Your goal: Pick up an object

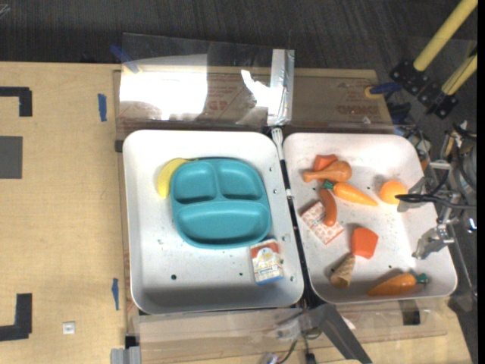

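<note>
My gripper (413,224) hangs over the right side of the right bin (383,149), reaching in from the right. It is open, and only white bin floor shows between its fingers. One dark fingertip (402,199) lies just below a small orange fruit (391,189). The other fingertip (421,249) is above a carrot (394,283) by the bin's front edge. Further left in this bin lie an orange-red block (364,242), a second carrot (354,194), a sausage (328,205), a drumstick (330,173), a cone (342,269) and a flat packet (319,224).
The left bin (144,203) holds a teal divided plate (220,202) with a yellow piece (166,174) under its left edge, and a small carton (267,263) at the front right. Yellow-handled tools (447,29) stand behind the right bin.
</note>
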Controlling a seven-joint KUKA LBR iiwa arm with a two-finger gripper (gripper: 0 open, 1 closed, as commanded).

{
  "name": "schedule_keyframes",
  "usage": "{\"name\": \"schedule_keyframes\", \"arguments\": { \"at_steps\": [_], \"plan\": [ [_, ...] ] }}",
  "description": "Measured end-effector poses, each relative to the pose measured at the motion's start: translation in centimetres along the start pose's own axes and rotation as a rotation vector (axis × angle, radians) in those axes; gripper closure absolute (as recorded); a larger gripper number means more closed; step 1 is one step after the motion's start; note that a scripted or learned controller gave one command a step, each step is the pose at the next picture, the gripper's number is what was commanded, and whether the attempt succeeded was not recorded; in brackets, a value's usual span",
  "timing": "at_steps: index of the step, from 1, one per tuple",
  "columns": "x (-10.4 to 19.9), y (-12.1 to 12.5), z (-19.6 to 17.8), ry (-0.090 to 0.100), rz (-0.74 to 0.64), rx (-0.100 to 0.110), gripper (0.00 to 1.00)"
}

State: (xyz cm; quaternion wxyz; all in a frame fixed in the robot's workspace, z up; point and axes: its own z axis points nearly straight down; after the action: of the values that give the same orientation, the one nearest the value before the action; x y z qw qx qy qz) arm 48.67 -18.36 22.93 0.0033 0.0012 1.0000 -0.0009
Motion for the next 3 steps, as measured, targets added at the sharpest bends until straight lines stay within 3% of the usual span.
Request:
{"name": "schedule_keyframes", "arguments": {
  "at_steps": [1,2,3],
  "plan": [
    [-1.6,3.6,13.4,-0.001,-0.121,-0.001,0.00],
    [-7.7,6.8,14.0,-0.008,-0.058,-0.001,0.00],
    [-7.6,8.0,14.0,-0.006,0.082,0.001,0.00]
  ]
}}
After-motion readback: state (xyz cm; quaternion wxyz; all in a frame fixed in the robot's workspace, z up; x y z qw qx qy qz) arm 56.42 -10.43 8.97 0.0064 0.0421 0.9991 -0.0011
